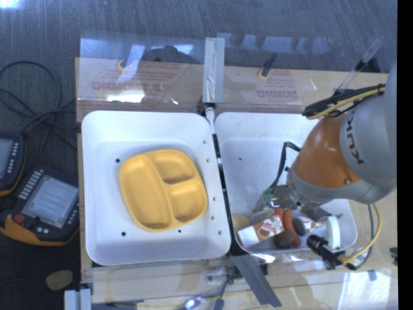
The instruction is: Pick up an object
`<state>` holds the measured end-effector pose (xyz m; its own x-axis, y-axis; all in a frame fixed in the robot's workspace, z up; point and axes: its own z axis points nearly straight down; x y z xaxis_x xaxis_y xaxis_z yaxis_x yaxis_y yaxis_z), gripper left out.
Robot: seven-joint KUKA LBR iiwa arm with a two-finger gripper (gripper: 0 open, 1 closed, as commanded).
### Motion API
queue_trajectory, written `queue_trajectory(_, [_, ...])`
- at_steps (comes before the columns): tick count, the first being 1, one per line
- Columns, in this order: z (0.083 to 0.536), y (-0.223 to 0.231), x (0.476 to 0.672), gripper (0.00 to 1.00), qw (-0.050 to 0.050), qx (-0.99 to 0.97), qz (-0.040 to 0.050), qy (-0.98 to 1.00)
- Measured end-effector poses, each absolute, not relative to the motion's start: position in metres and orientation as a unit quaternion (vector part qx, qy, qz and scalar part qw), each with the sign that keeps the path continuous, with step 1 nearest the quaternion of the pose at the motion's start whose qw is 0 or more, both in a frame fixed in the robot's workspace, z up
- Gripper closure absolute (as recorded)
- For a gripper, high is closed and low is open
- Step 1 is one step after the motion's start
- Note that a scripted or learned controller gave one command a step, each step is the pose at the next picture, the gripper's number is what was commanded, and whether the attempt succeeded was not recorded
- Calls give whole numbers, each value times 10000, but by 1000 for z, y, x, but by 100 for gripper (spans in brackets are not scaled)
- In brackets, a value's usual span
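Where the arm (pixel 342 154) reaches, a carton (pixel 266 228) lies flat.

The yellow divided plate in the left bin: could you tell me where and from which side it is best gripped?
Probably the raised outer rim of the yellow divided plate, approached from above. It lies flat in the left bin, so only the rim offers an edge thin enough to pinch.

Dark grey ribbed floor (pixel 129 11); black cables (pixel 32 108) trail left; teach pendant (pixel 42 205) lies there; bright glare top-left.
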<state>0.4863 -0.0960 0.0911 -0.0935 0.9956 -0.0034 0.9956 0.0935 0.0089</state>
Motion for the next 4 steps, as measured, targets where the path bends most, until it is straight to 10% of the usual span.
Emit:
queue_trajectory(1, [183,-35,525,100,-11,5848,-2,8112])
queue_trajectory(2, [170,-106,512,100,-3,6006,-19,7995])
queue_trajectory(3, [215,-35,534,100,-7,6438,-12,7652])
queue_trajectory(4, [130,-118,504,100,-9,6421,-21,7666])
